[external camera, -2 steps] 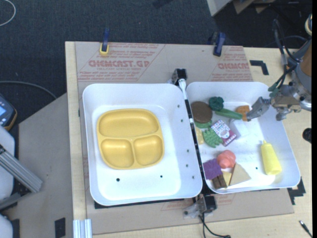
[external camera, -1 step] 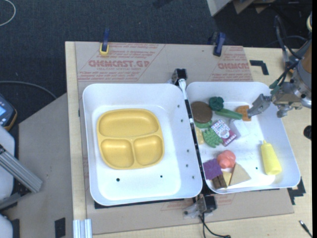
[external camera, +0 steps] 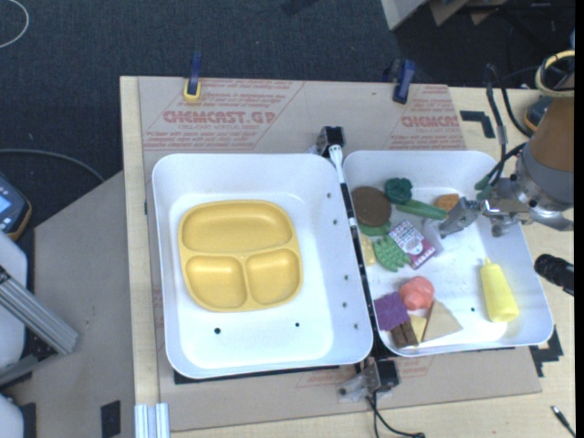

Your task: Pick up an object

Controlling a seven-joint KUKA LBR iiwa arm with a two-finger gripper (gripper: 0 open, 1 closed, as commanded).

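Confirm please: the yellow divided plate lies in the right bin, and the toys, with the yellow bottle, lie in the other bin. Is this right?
Not quite. The camera view shows the yellow divided plate in the left bin, not the right one. The toys, with the yellow bottle, lie in the other bin, the right bin.

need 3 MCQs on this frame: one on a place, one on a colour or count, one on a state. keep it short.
1. Where does the yellow divided tray lie?
A. left bin
B. right bin
C. on the cardboard outside the bins

2. How many compartments does that tray have?
A. two
B. three
C. four

3. How does the yellow bottle stand in the right bin?
A. upright
B. lying on its side
C. leaning on the bin wall

Key: 1 A, it sits mid-floor in the left bin. 2 B, one long section above two smaller ones. 3 B, its length runs flat along the bin floor, clear of the gripper.
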